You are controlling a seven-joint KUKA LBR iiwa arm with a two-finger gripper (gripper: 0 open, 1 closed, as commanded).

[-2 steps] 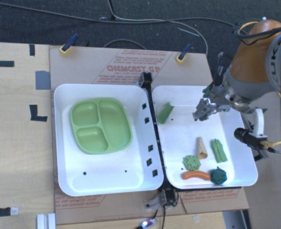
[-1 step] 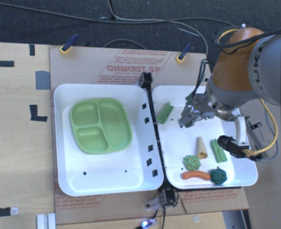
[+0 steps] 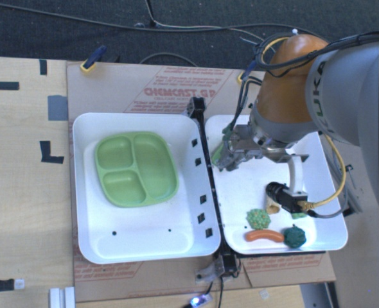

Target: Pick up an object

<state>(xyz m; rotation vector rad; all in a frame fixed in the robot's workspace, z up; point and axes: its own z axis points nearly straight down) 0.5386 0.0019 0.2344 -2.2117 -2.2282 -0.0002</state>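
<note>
My gripper (image 3: 224, 159) hangs low over the left side of the right bin (image 3: 324, 236), close to the divider between the bins. A small light green patch (image 3: 216, 151) shows right beside it; I cannot tell what it is or whether it is held. Loose objects lie at the bin's front: a light green bumpy piece (image 3: 259, 219), an orange sausage-shaped piece (image 3: 264, 236) and a dark green lump (image 3: 295, 237). A yellowish item (image 3: 272, 206) peeks out beside a black cable fitting.
The left bin (image 3: 87, 236) holds a green divided plate (image 3: 136, 169). The arm's orange band (image 3: 292, 76) and grey body cover the right bin's back and right side. A black divider strip (image 3: 205, 172) runs between the bins.
</note>
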